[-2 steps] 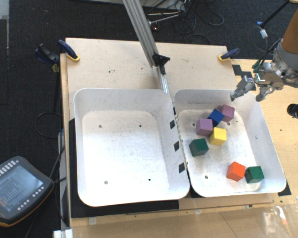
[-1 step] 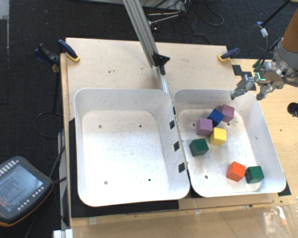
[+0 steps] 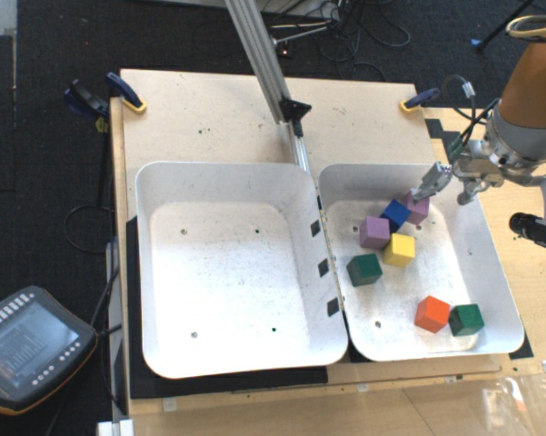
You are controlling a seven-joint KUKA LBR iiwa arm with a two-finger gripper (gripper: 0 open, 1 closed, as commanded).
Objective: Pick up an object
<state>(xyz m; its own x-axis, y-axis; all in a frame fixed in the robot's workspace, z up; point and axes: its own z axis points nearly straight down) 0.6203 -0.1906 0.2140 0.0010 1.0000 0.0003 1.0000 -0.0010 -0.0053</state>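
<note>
While the claw (image 3: 454,185) hangs spread and unladen, the pink cube (image 3: 419,210) lies just below-left.

Arm in from right, pincer (image 3: 454,182) low.
Orange band above and right of pincer; grey wrist slants down-left to it, fingers spread apart.

Grey handheld pendant (image 3: 23,348); blue bench clamps (image 3: 123,91).

Arm (image 3: 527,107) cut off by right edge. Pink block (image 3: 419,210) near right bin's (image 3: 491,271) far edge partly hidden behind blue block (image 3: 397,213). Gripper (image 3: 454,182) fingers too blurred to judge.
</note>
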